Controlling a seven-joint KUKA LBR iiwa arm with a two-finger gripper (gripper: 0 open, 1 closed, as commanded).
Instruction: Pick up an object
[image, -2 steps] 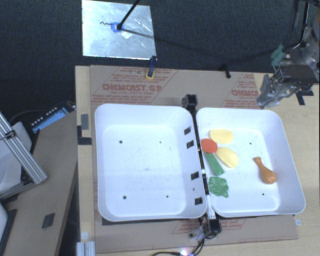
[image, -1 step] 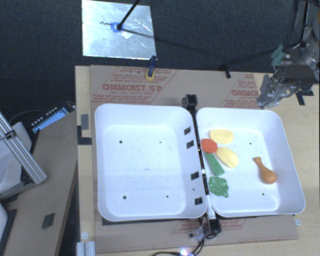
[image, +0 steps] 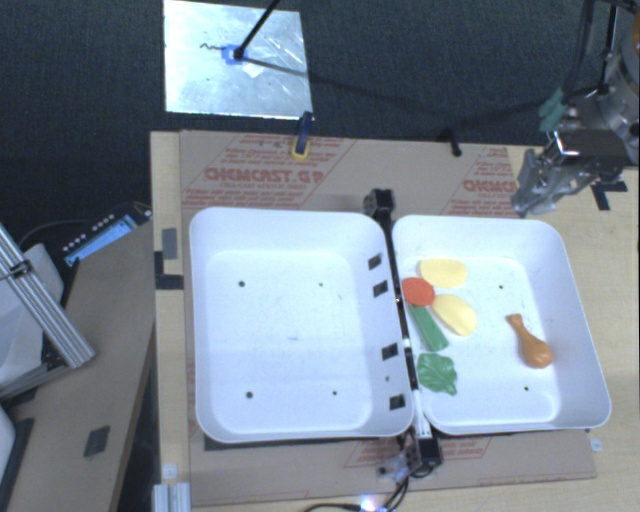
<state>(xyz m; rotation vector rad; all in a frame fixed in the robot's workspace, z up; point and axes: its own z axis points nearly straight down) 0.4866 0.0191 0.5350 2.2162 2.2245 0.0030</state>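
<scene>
Robotics lab test cell, not a home or shop. Tabletop (image: 120, 330) carries a printed cardboard sheet (image: 270, 170) under two white bins (image: 290, 225) clipped together. Aluminium extrusion frame (image: 40, 310) at left, loose black cables (image: 420, 100) across dark carpet (image: 80, 100), a taped metal plate (image: 235, 60) on the floor. Toy plastic food (image: 440, 320) as test props.

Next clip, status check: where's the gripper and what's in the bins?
Gripper above right bin's far corner, nothing seen held. Toy food untouched: drumstick, two yellow pieces, orange piece, green pieces. Nothing obstructing.
</scene>
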